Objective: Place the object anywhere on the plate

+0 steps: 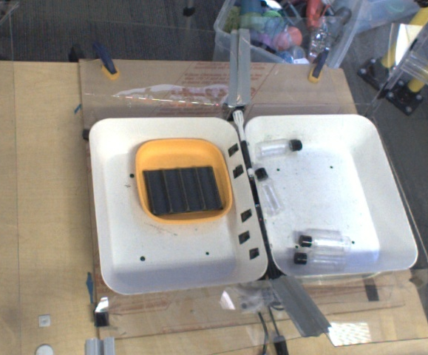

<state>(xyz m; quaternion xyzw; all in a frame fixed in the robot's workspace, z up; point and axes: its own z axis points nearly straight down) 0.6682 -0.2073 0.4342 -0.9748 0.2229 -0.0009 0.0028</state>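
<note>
Already resting on the orange plate (145,156) in the left bin (114,250) is a dark ribbed rectangular block (182,190), lying flat and covering most of the plate's middle, with orange rim visible on all sides. If that block is the object meant, the placing looks done, judged from how things lie now. Across the black divider (245,198) between the two bins, the right bin (361,191) carries several clear plastic vials with black caps: one near the far left corner (280,147), one lying along the divider (267,191), and two side by side at the near edge (323,240) (318,256), well apart from the plate. Should one of these vials be the target instead, everything is left to do. With neither arm nor tool over the bins, the tool's state cannot be told. Beyond the table, a clear tub of colourful toys (291,9) sits at the far side.
</note>
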